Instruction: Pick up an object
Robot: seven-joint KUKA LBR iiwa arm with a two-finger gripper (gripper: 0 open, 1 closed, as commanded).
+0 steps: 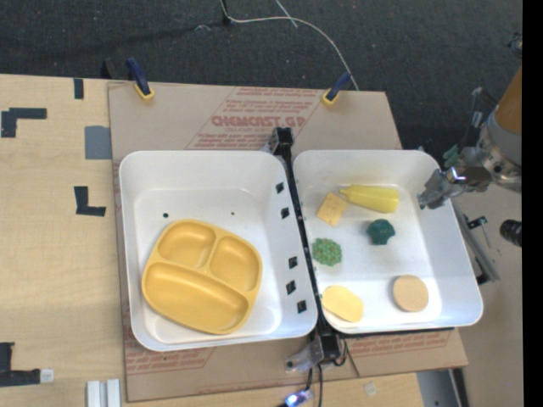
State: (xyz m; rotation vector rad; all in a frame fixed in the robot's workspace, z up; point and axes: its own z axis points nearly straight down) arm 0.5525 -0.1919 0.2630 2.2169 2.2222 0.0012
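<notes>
Corn cob (371,197) lies nearest my hand (434,190) at the right bin's (462,253) far-right edge; I'd lower squarely. Grip state: can't tell.

1. Two white bins sit side by side on a brown board.
2. The left bin (136,227) holds a yellow plate (202,275) with three parts.
3. The right bin (454,261) holds six small things, all apart except two.
4. A yellow corn cob (372,197) touches a pale yellow block (332,209).
5. A dark green lump (381,231) lies near the middle, and a light green lump (327,251) lies to its left.
6. A yellow slice (343,303) and a tan round cookie (411,293) lie near the front.
7. The gripper (434,192) hangs over the right bin's right rim, with nothing in it.
</notes>
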